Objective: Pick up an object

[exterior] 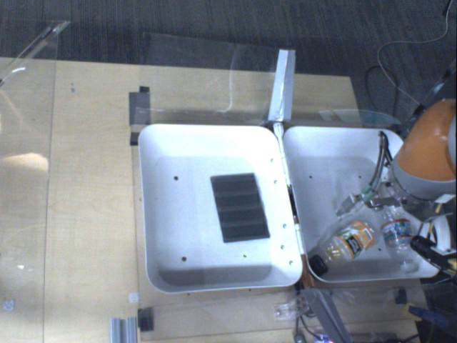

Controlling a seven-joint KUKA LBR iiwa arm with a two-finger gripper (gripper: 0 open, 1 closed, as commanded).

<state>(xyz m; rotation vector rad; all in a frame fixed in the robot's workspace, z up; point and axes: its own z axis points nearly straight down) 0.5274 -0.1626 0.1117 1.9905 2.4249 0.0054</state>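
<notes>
A black ribbed rectangular pad (pixel 240 206) lies flat in the middle of the left bin (pixel 164 191). In the right bin (pixel 321 163) a clear bottle with a yellow label and black cap (pixel 344 244) lies on its side near the front edge. A small clear bottle with a blue label (pixel 396 232) rests just right of it. My gripper (pixel 368 200) hangs low in the right bin, just above and behind both bottles. The arm's orange band (pixel 430 148) rises at the right. I see nothing held in the gripper.
A metal post (pixel 281 84) stands behind the seam between the bins. Clear plastic sheeting covers the wooden bench at the left. Cables trail at the right edge and below the right bin.
</notes>
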